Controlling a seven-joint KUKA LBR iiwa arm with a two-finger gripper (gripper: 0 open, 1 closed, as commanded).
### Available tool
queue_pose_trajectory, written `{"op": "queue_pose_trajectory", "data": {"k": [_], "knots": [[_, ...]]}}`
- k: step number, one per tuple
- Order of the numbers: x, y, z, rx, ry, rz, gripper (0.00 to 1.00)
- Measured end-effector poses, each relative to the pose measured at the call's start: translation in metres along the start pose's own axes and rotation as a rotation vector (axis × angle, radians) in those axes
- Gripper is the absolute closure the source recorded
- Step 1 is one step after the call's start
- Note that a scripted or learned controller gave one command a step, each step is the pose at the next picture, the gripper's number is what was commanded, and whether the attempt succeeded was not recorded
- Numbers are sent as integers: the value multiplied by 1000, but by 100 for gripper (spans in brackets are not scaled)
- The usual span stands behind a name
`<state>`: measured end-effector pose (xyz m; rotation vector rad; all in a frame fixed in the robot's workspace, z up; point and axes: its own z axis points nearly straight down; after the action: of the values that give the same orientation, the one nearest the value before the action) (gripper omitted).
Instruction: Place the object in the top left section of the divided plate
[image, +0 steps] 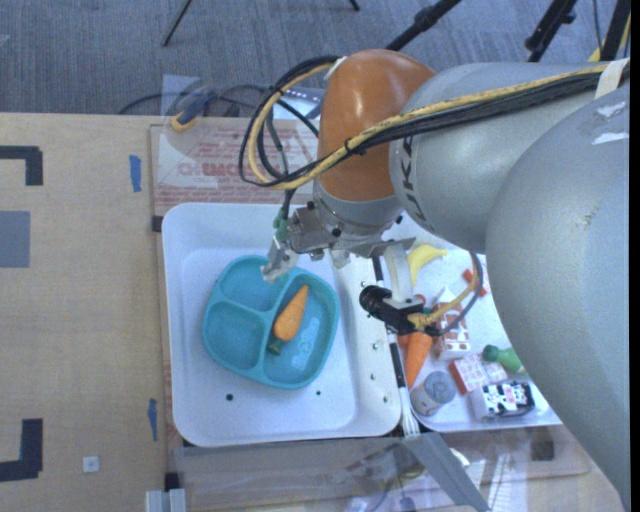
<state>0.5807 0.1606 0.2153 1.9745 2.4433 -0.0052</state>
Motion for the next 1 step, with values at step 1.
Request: {"op": "queue_pose_trajectory", "data": {"k": [1], "knots": [[-15,-53,88,3,2,-116,0]]}}
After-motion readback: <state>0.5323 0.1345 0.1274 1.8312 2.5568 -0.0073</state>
